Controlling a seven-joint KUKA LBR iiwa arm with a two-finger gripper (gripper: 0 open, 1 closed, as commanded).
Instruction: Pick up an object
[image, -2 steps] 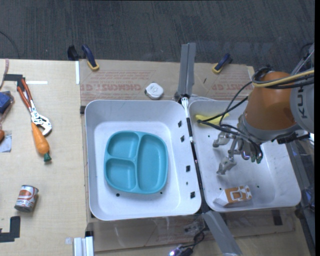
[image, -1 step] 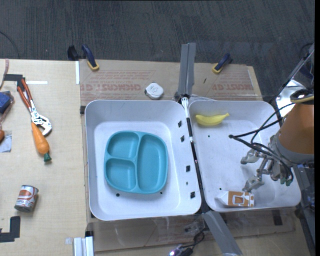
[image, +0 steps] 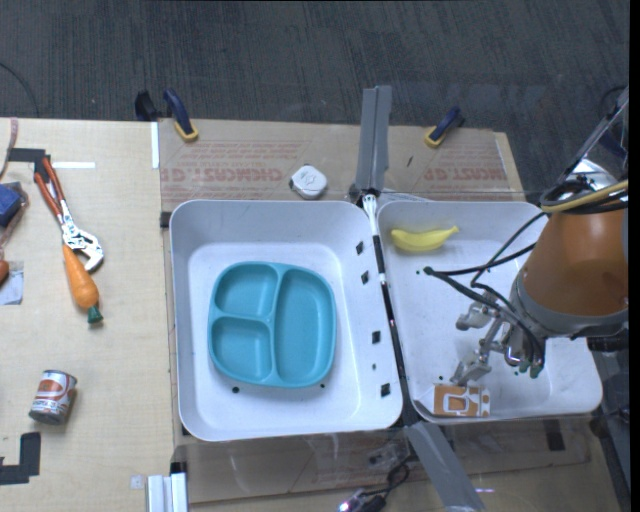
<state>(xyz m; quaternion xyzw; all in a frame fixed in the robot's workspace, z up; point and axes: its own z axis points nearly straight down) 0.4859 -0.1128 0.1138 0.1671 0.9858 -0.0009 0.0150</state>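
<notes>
The grey arm with its orange band leans in from the right, and its claw (image: 487, 352) hangs low over the near part of the right white bin (image: 560, 400). From where I stand I cannot tell whether the claw is released or clenched; the metal parts blur together, and nothing shows plainly between them.

Just below it, at the near edge of that bin, lies a small flat orange and white card-like packet (image: 461, 401), the closest candidate for a pick. It looks to be touching or almost touching the claw's tip, though I can't be certain. A yellow banana (image: 424, 237) rests at the far left corner of the same bin, well apart from the claw. In the left white bin (image: 190, 300) sits a turquoise three-compartment plastic plate (image: 272, 323).

The risk, I'd judge, is the packet itself: it is thin, lies flat, and sits tight against the bin's near wall, so the claw may close above it, slide it along the floor, or strike the wall and come up with nothing. The loose black cables (image: 480, 275) trailing over the bin could also snag.
</notes>
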